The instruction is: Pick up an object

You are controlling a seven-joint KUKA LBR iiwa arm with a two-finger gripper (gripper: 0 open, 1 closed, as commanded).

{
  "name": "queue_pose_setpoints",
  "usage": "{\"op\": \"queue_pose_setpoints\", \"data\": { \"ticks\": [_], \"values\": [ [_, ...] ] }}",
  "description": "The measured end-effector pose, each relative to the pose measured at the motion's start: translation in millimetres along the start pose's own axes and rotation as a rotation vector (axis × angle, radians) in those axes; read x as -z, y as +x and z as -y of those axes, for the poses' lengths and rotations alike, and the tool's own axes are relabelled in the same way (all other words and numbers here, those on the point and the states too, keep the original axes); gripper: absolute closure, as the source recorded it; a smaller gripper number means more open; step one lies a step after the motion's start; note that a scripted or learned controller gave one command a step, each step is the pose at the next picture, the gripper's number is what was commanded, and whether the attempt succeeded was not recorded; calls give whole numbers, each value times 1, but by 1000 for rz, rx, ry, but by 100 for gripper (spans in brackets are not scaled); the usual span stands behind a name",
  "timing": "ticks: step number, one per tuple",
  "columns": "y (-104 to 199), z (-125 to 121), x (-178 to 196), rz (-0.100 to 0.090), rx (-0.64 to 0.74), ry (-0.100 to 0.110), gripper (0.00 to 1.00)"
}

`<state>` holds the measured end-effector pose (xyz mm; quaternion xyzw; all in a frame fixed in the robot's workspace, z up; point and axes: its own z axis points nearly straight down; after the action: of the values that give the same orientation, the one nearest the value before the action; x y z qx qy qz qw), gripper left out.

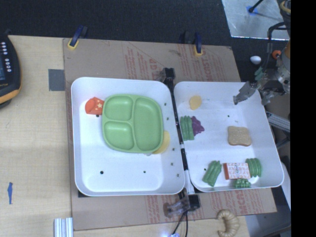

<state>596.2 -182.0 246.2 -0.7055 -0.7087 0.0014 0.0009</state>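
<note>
I see the grey 2-finger gripper (245,94) at the upper right corner of the right-hand shallow white bin (217,113), over its rim; 1 dark finger (240,95) points down toward the bin floor, and I cannot tell whether the fingers are open or closed. Nothing sits between them. In that bin lie a small round yellow piece (195,102), a purple grape-like bunch (197,125) touching a green ribbed vegetable piece (186,128), a tan slice of toy bread (239,136), a green bean pod (212,173), a red and white packet (236,171) and a green ridged pickle-like piece (254,167) just beside it. The left-hand white bin (89,167) holds a green 3-compartment plastic plate (133,123), with a red piece bearing a yellow star (94,105) at its left edge
</note>
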Motion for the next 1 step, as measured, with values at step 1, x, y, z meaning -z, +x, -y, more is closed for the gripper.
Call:
{"op": "queue_pose_setpoints", "data": {
  "ticks": [1],
  "values": [
    [-31, 67, -151, -4, -4, 16, 0]
  ]
}}
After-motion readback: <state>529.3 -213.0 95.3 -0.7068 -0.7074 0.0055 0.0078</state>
